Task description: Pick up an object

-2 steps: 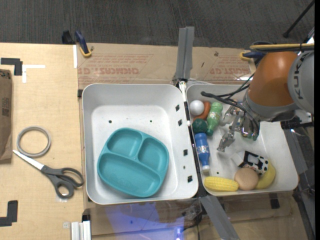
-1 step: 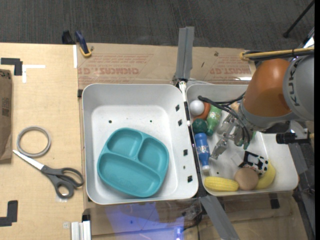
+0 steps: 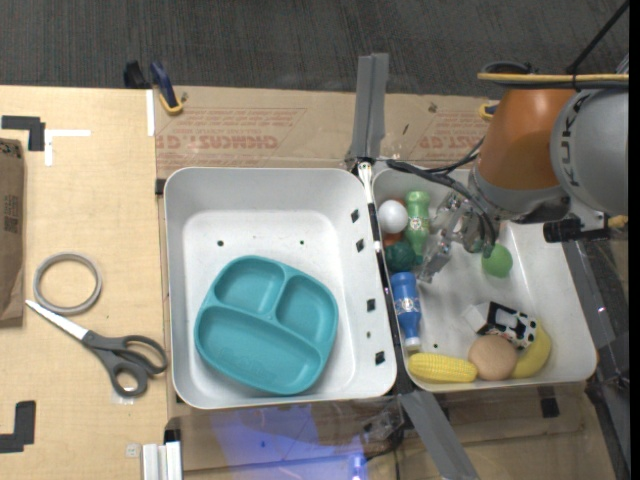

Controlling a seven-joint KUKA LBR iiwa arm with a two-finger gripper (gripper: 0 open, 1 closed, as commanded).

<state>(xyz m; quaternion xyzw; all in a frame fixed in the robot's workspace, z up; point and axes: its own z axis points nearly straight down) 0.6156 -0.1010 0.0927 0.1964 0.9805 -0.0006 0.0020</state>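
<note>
The worktop (image 3: 100, 178) carried two white bins (image 3: 260, 203), side by side. Scissors (image 3: 105, 346) and a tape roll (image 3: 67, 282) lay left of them.

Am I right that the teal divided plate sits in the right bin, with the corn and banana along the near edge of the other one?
Not quite. The camera view shows the teal divided plate in the left bin; the corn and banana lie along the right bin's near edge.

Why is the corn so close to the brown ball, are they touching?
Touching. The camera view shows the corn lying right against the brown ball, no bin floor between them.
</note>
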